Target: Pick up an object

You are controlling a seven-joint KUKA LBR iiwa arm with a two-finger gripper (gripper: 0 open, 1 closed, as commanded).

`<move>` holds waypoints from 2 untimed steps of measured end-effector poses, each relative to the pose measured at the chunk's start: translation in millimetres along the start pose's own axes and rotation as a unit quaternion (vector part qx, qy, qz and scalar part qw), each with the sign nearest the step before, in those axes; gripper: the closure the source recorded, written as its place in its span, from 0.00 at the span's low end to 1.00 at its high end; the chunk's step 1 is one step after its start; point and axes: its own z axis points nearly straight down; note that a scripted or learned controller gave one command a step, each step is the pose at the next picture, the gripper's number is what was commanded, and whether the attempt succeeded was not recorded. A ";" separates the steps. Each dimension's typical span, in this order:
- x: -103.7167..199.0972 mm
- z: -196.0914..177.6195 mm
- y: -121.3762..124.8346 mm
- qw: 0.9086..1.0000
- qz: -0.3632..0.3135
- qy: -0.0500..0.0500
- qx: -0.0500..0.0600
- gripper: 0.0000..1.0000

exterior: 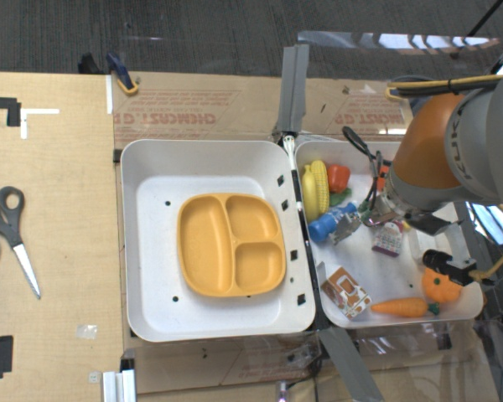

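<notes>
The grey arm [478, 141] with its orange band [432, 141] leans in from the right over the right bin [469, 312], and its hand [377, 216] is down low among the toys near the middle of that bin; from where I stand I cannot tell whether it is released or clenched, nor whether it has anything in it. Just left of the hand lies a blue bottle [331, 223], touching or nearly touching it, and behind that a yellow corn cob [315, 187] lies against the bin's left wall with a red and green piece [339, 179] beside it. A small clear packet with a pink pattern [386, 239] sits just below the hand. Toward the front of the bin are a brown and white box [344, 292], a carrot [400, 308] lying flat, and a small orange pumpkin [443, 286] at the right. The left bin [142, 249] holds a yellow divided plate [231, 244], lying flat in its middle. On the worktop [59, 224] to the far left lie scissors [15, 233].
</notes>
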 end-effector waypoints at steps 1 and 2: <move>2.1 0.3 -88.4 1.000 -0.015 0.000 0.001 0.00; -109.0 -49.5 -54.6 0.999 0.035 -0.001 -0.001 0.00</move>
